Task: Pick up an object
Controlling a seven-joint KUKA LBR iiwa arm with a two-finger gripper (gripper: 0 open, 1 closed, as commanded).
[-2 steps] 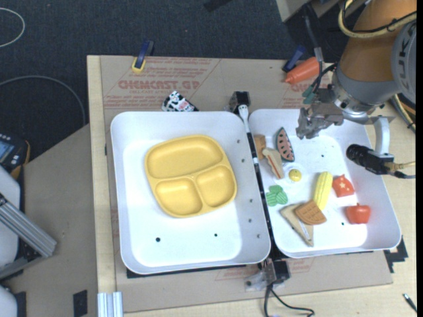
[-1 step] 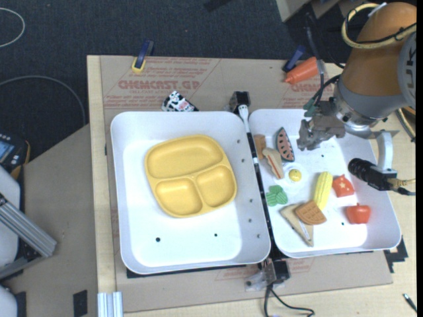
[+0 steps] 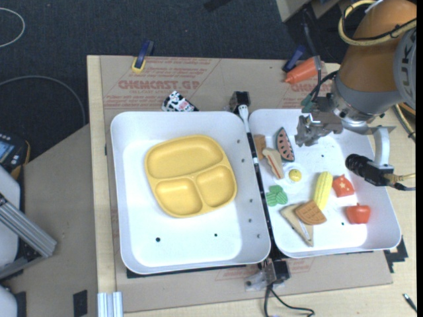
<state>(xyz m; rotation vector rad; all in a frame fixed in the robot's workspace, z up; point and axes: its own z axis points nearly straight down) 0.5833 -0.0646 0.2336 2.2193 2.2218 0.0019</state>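
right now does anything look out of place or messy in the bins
Nothing looks spilled or damaged. The yellow divided plate sits askew in the left bin. In the right bin, toy foods lie loosely scattered: corn cob, watermelon slice, broccoli.

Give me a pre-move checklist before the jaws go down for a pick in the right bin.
1. Gripper over the right bin: ok, it hangs above the bin's upper left part.
2. Nothing held: cannot tell, the fingertips are too small to read.
3. Nearest target: ok, watermelon slice lies just left of the gripper.
4. Clutter near target: not ok, sandwich piece lies very close to it.
5. Other options: ok, corn cob and two red pieces lie apart.
6. Yellow divided plate in the left bin: ok, out of the way.
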